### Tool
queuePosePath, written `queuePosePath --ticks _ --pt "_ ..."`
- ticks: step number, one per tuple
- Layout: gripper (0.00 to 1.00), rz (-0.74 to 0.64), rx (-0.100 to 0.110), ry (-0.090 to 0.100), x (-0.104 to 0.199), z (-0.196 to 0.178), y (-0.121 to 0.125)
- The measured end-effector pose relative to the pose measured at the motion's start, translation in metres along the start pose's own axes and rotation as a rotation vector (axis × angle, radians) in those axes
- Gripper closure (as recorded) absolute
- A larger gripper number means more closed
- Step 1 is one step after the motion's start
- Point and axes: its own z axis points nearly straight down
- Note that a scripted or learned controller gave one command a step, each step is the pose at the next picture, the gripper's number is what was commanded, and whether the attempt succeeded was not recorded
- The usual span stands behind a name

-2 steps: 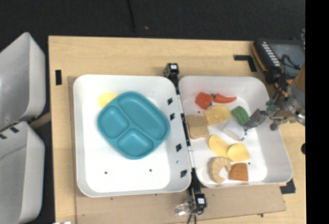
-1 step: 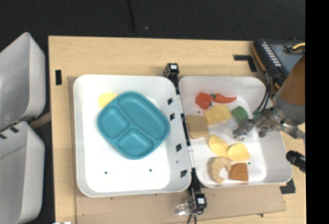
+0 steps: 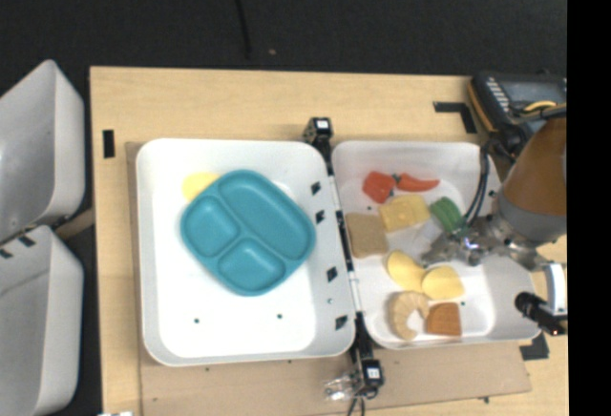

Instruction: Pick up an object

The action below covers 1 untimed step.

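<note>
Over the right bin [image 3: 477,304], the arm [image 3: 535,204] reaches in from the right edge, its orange band high and its grey wrist angled down and leftward, so that the gripper [image 3: 451,247] hangs low near the middle of that bin. Whether the gripper is spread or clenched cannot be told (it reads as a small tangle of grey metal), and nothing can be made out in its grasp.

The things to pick all lie in this right bin. A green piece [image 3: 445,211] sits just above the gripper, next to a yellow block [image 3: 404,212]. Two rounded yellow pieces [image 3: 404,267] lie just below and left of the gripper, close enough that contact cannot be ruled out. A red piece [image 3: 379,185] and a red pepper [image 3: 417,182] lie near the far wall. A tan square [image 3: 366,234] is by the left wall, and a pale round piece [image 3: 409,314] touches an orange-brown piece [image 3: 443,319] near the front.

The arm is cut off at the right edge, and its wrist covers part of the bin's right side.

The left bin [image 3: 172,309] holds a blue divided tray [image 3: 246,231], which half hides a yellow thing [image 3: 198,183] too covered to name. Both bins sit on the table [image 3: 239,99].
</note>
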Motion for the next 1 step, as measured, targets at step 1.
queuePosePath --ticks 1 --pt "1.00 0.004 -0.005 -0.001 -0.0014 -0.0127 0.0009"
